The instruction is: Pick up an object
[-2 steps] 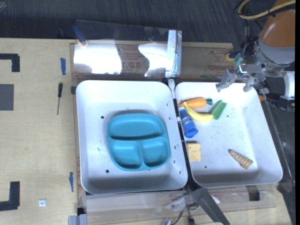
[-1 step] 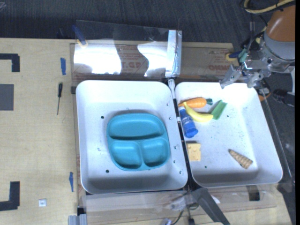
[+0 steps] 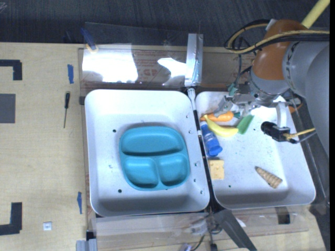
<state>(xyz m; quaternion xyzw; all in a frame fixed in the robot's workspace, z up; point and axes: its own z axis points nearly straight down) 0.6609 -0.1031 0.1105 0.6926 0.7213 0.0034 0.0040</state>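
Two white bins sit side by side on a wooden bench. Left bin (image 3: 99, 114) holds a blue divided tray (image 3: 153, 156). Right bin (image 3: 301, 184), frame right: banana (image 3: 222, 129), carrot (image 3: 222, 117), green piece (image 3: 244, 123), blue bottle (image 3: 211, 142), cracker (image 3: 216, 169), cone (image 3: 269, 177). Tool (image 3: 238, 102) hovers at upper right above carrot; open/closed can't tell.

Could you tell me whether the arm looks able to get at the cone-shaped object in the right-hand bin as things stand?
Probably yes. The cone lies alone on bare floor of the right bin, apart from the banana and blue bottle, with nothing over it; the arm hangs above that bin's far end.
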